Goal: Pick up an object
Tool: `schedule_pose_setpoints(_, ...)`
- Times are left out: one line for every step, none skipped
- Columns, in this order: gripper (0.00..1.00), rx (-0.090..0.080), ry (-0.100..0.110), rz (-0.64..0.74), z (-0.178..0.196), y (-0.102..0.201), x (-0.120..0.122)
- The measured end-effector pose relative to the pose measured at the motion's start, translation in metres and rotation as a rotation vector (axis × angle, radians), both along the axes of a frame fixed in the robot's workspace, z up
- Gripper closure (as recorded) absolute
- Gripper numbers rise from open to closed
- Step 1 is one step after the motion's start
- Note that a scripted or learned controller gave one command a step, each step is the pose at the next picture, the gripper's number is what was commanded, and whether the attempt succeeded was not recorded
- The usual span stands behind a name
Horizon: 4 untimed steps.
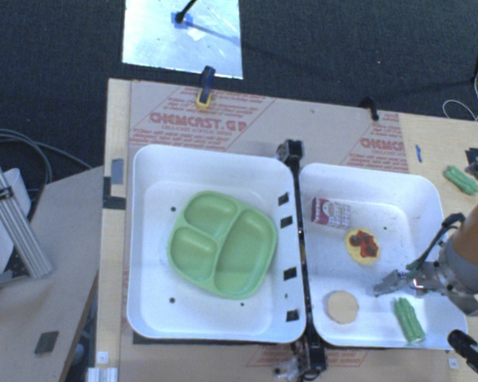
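The right bin [412, 191] holds several small things. A red and white carton [330, 211] lies near its back left. A yellow disc with red topping [362, 244] sits in the middle, a round tan cookie [343, 306] lies near the front, and a green ridged piece [409, 318] lies at the front right. My gripper [386, 283] reaches in from the right and hangs low over the bin floor, between the yellow disc and the green piece, right of the cookie. I see nothing held in it.
The left bin [150, 220] holds a green divided plate [222, 243]. Black clips run along the divider [294, 248] between the bins. A green object [461, 179] lies on the bench beyond the right bin. A yellow clamp [205, 89] sits at the back edge.
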<state>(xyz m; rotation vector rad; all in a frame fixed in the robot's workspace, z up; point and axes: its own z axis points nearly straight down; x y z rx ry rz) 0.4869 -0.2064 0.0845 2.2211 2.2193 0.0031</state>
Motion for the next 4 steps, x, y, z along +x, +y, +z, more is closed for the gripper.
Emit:
schedule_pose_setpoints(0.0, 0.0, 0.0, 0.0, 0.0, 0.0, 0.0)
schedule_pose_setpoints(0.0, 0.0, 0.0, 0.0, 0.0, 0.0, 0.0)
schedule_pose_setpoints(0.0, -0.002, -0.003, 0.004, 0.04, 0.0, 0.001)
schedule_pose_setpoints(0.0, 0.0, 0.002, 0.002, -0.002, 0.0, 0.0)
